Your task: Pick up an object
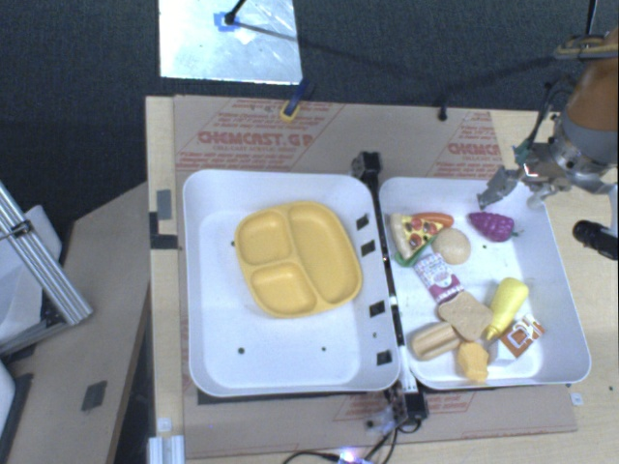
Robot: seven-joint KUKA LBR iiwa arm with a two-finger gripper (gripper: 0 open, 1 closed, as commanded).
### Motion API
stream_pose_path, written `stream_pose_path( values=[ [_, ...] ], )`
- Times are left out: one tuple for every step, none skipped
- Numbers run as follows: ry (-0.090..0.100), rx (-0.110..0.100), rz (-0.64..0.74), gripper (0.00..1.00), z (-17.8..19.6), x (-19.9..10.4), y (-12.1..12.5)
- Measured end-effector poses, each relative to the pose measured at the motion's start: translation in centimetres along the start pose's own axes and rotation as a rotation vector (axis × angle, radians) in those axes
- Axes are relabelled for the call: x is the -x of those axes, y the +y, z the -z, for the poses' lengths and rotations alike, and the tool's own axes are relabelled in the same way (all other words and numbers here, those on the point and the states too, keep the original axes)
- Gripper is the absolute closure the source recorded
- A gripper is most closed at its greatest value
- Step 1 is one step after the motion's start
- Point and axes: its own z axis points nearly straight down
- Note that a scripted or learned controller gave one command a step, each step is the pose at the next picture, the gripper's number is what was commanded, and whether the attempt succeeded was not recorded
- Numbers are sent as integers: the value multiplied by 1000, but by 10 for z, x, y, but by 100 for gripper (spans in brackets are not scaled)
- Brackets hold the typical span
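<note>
1. Hand (517,188) of the grey arm (590,114) hangs at about 2 o'clock in the view, over the far right corner of the right bin (566,303). Its two fingers are spread, one grey finger (495,188) pointing left and the other toward the bin's back rim, with nothing between them.
2. Purple grapes (491,225) lie in the right bin just below the left finger, at roughly 7 o'clock from the hand, near it but apart.
3. Pizza slice (422,228) lies at the bin's 10 o'clock corner, with a round beige ball (451,247) just beside it on the right.
4. Green piece (411,255) peeks out under the pizza slice, and a small purple-and-white packet (437,278) lies below the ball toward the bin's middle.
5. Toast slice (465,314) sits near the bin's centre, touching a bread roll (432,339) at its 8 o'clock.
6. Yellow squeeze bottle (508,304) lies tilted at the bin's 4 o'clock, beside an orange-and-white carton (522,336).
7. Small yellow block (473,361) rests at 6 o'clock by the near rim.
8. Left bin (208,259) holds a yellow divided tray (295,259) at its centre.
9. Both bins rest on a cardboard sheet on the desk (106,288).
</note>
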Motion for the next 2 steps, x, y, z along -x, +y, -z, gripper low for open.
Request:
stream_pose_path(
  values=[
    [0,0,0,0,-57,7,5],
    [-2,8,3,0,-88,13,5]
  ],
)
